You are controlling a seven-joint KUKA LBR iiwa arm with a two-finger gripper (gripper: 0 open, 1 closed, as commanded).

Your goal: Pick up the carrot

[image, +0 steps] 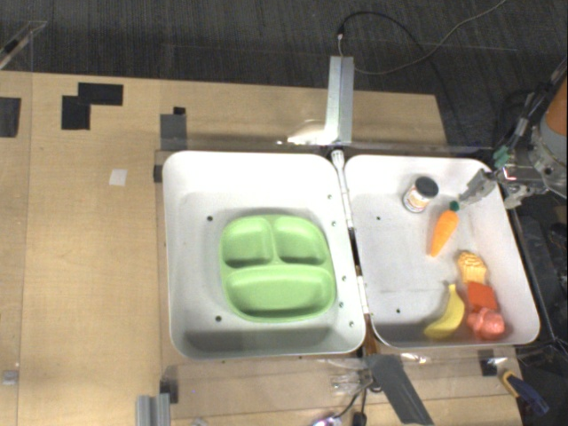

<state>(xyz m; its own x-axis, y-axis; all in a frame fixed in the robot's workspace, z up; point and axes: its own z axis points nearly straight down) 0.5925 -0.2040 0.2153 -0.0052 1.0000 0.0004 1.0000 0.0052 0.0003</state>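
Step in hand: approach. The carrot (443, 230) is not yet lifted; it lies on the floor of the right bin (390, 264), toward its far right part, green top pointing far-right.

End effector (477, 187): reaches in over the right bin's far right corner, its tip just beside the carrot's green top. Whether it is released or clenched cannot be told at this size; nothing is seen gripped.

Next move, as judged: bring the tip down over the orange body, aligned across its length, then close and lift clear of the small can (420, 193) standing near on the left.

Count:
- Bins: two, side by side on the surface.
- Left bin (191, 238): one green divided plate (277, 266).
- Right bin: one carrot; one can; one banana (448, 315); a cluster of about three small toy foods, yellow, red and pink (479, 296), at the near right.
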